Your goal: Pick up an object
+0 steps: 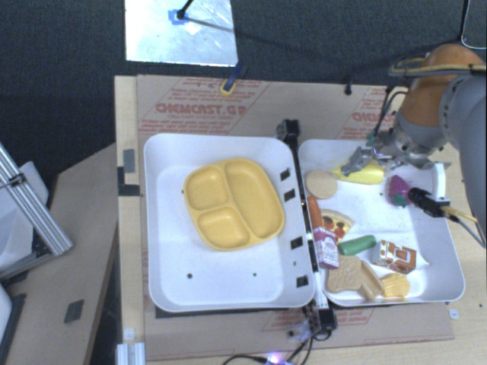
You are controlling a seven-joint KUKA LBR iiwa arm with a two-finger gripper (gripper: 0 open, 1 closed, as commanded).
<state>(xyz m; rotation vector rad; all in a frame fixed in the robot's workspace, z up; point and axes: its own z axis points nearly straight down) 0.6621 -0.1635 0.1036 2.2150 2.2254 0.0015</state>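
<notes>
You've got the yellow tray (232, 202) sitting alone in the left bin (163, 280), and the toy food's all in the right bin (445, 280). The gripper (358, 160) hovers right over the yellow banana-ish piece (365, 176); can't tell its state. Nothing's lifted yet, so the whole pick's left.

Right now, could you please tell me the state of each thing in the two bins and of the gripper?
Yellow divided tray: flat in the left bin, right way up.
Yellow banana-like piece: lying in the right bin, under the gripper.
Purple piece: lying loose.
Green piece: lying on its side.
Tan round piece: lying flat.
Gripper: low over the right bin's far end.
</notes>
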